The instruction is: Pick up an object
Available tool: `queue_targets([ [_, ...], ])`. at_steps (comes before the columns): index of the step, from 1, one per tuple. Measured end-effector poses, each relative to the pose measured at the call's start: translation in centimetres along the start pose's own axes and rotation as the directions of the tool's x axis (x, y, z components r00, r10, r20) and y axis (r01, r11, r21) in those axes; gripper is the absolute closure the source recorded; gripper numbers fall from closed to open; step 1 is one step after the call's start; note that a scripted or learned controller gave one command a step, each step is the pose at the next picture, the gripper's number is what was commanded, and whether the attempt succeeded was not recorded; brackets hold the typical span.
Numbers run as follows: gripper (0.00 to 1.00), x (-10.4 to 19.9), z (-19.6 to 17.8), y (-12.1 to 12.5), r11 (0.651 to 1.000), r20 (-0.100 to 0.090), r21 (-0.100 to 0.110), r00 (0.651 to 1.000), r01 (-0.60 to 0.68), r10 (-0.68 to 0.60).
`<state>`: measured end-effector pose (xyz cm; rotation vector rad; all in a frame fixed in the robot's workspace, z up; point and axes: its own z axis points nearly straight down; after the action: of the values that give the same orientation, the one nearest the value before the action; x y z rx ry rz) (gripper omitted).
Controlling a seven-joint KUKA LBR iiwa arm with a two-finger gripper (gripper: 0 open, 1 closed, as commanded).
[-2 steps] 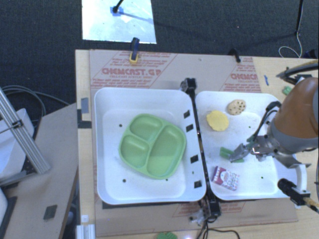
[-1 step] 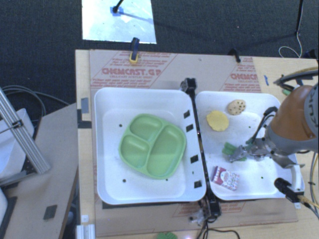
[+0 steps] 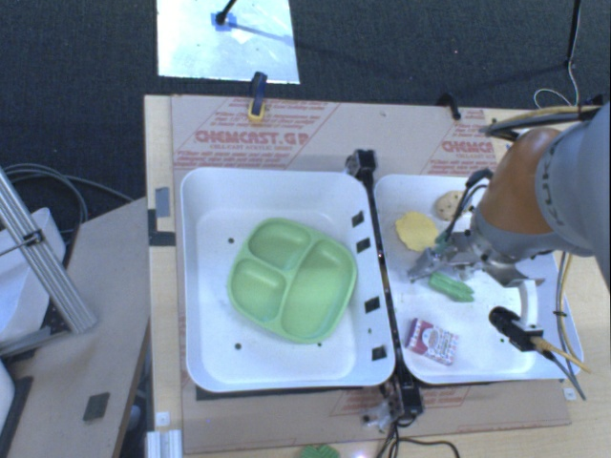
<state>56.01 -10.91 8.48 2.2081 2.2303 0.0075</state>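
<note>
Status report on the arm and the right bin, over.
Gripper low in right bin, over green object. Grasp unconfirmed. Yellow piece close beside it, red-and-white packet nearer the front.

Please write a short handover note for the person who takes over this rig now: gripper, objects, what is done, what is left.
Gripper: low in the right bin, over the green object; grip unclear.
Also in the right bin: yellow piece, beige piece, red-and-white packet.
Left bin: green divided tray.
Done: no pick confirmed.
Left: grasp one object and lift it.
</note>
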Motion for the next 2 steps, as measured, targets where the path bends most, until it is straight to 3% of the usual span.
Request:
queue_targets([
  [1, 1.0, -0.37, -1.02, -0.19, 1.0, 0.002, 0.002, 1.0, -0.005, 0.005],
  [2, 0.0, -0.37, -0.98, -0.21, 1.0, 0.002, 0.003, 1.0, -0.005, 0.005],
])
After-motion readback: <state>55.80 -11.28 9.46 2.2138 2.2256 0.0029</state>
